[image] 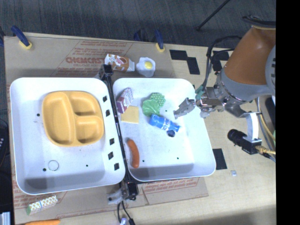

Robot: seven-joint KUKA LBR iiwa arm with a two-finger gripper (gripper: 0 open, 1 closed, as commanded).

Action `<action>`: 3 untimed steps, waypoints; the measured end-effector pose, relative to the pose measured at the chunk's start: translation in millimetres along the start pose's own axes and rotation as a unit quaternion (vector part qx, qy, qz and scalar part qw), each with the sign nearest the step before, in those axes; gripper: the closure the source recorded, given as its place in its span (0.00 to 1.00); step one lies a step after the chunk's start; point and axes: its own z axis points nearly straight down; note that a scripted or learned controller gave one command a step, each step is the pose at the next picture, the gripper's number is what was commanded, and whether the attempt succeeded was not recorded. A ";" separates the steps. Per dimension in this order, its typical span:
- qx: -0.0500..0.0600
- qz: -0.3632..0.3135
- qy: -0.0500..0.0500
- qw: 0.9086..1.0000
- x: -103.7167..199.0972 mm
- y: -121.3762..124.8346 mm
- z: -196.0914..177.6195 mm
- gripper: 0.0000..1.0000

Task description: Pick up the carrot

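The carrot (133, 153) is a short orange-red stick lying lengthwise against the left wall of the right bin (199, 146), near its front. My gripper (183, 108) hangs over the right half of that bin, just above and to the right of a blue bottle (164, 123). It is well away from the carrot, up and to the right of it. Nothing can be seen held in it.
In the right bin lie a green leafy vegetable (153, 102), a yellow cheese slice (131, 115) and a purple item (124, 99). A yellow divided plate (73, 116) sits in the left bin (23, 172). Behind the bins lie a fried egg (146, 66) and a small carton (117, 62).
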 end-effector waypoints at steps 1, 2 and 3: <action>0.002 -0.087 0.001 0.996 49.2 -12.0 182.1 0.00; 0.001 -0.004 0.001 1.000 56.5 -12.7 198.3 0.00; -0.001 0.043 0.000 0.999 2.9 67.8 130.4 0.00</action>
